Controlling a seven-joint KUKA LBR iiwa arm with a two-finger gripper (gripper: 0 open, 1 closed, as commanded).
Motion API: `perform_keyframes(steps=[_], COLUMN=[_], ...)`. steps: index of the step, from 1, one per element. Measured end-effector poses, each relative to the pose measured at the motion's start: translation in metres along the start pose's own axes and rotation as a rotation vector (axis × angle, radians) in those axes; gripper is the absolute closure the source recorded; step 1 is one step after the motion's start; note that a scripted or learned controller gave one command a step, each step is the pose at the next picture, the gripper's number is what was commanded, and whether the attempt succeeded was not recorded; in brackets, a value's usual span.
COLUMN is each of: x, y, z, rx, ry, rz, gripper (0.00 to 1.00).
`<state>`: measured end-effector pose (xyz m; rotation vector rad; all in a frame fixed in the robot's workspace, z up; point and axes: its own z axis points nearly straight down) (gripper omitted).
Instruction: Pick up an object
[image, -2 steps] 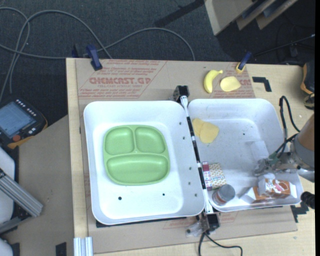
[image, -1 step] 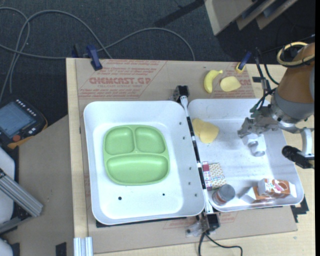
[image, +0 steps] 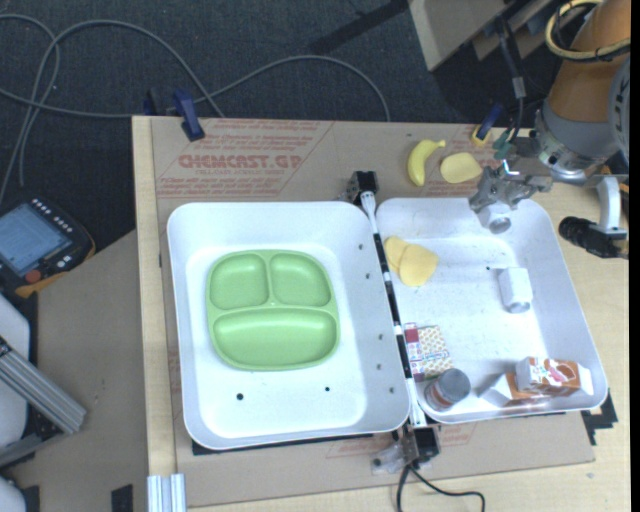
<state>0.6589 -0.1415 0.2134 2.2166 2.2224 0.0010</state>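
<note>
My pincer (image: 497, 205) hangs at the right bin's (image: 560, 232) far rim; whether it is open or closed I cannot tell. The small grey cylinder (image: 515, 289) lies just beyond it toward the bin's middle, long axis running near-to-far.

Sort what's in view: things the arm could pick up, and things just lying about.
For picking:
yellow pieces in right bin
silver can
patterned packet
grey cup
orange carton

Lying about:
green divided plate
banana on bench
handheld controller
cables
</note>
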Motion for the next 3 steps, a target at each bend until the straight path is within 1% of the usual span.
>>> perform_keyframes(steps=[1,2,3], x=[0.049,0.089,0.13], y=[-0.023,-0.067,-0.111], z=[-0.001,0.022,-0.02], rx=[0.004,0.005,0.005], ry=[0.002,0.002,0.003], rz=[0.001,0.001,0.002], gripper=[1.0,1.0,1.0])
